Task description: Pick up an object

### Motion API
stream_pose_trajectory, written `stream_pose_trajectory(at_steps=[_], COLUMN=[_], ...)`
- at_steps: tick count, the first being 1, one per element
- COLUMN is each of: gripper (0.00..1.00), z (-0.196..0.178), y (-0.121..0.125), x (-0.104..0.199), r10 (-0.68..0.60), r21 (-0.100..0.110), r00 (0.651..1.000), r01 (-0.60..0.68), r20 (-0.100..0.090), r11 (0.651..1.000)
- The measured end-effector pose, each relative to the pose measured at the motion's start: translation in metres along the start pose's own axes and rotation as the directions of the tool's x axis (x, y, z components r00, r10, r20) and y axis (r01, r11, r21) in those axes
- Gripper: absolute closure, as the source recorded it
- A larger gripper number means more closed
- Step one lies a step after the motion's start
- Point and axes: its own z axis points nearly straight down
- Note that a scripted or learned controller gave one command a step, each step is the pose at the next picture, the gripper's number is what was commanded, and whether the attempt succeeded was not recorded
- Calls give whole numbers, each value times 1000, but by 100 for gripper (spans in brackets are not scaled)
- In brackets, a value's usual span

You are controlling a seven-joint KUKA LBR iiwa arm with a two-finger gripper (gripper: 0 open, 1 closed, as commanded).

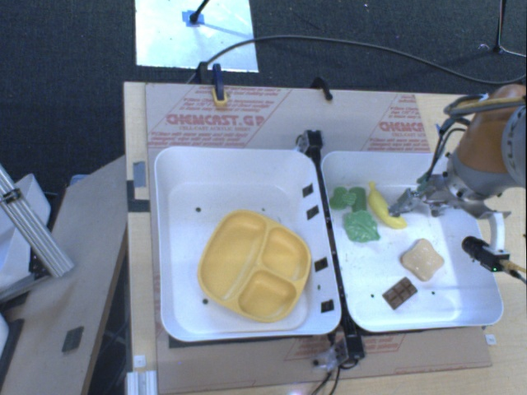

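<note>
The banana (382,206) lies in the right bin (473,313), near that bin's far left part, with its long axis running from the far end, close to the green pieces, down to a near tip that points toward the gripper (409,204). That tip sits just beside the gripper's fingertips, on their left, so the banana is the closest candidate and the coming move turns on closing across its narrow width rather than along its length. Whether the claw stands apart or together cannot be told here. Relative to the banana, the two green toy vegetables (354,212) lie just to its left, the pale bread slice (422,259) nearer the camera to its right, and the brown chocolate piece (400,293) nearer still.
</note>
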Motion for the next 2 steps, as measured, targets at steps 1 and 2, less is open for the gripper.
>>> stream_pose_trajectory(at_steps=[1, 2], gripper=[100, 100], z=[-12, -57], y=[1, -1], x=[-1, -4], r10=[-1, -1], r21=[-4, 10], r00=[1000, 1000], r01=[1, 1], r20=[3, -3], r11=[1000, 1000])
